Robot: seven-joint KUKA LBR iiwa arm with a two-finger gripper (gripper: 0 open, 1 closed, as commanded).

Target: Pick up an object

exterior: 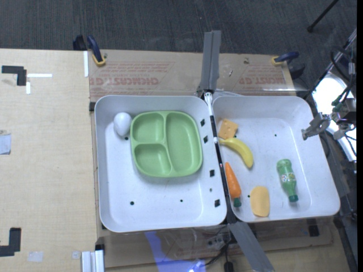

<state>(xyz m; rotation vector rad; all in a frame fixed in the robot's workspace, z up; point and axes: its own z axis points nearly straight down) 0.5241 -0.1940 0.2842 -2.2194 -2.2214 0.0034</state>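
Objects for picking lay spread over two white bins on the worktop (45,169). In the left bin (159,211) a small white ball (122,123) sat in the far left corner, touching the rim of a green divided plate (167,143) that filled much of the bin's far half. In the right bin (272,120), close to the shared wall, an orange-yellow wedge (228,129) lay just beyond a banana (238,151), with a carrot (232,183) nearer the front, along that wall. A flat yellow-orange oval (260,201) rested near the front rim, and a green bottle (287,179) lay on its side further right. The hand (315,127) hung over the bin's right edge, apart from every object, holding nothing; whether it was wide or narrow could not be told.
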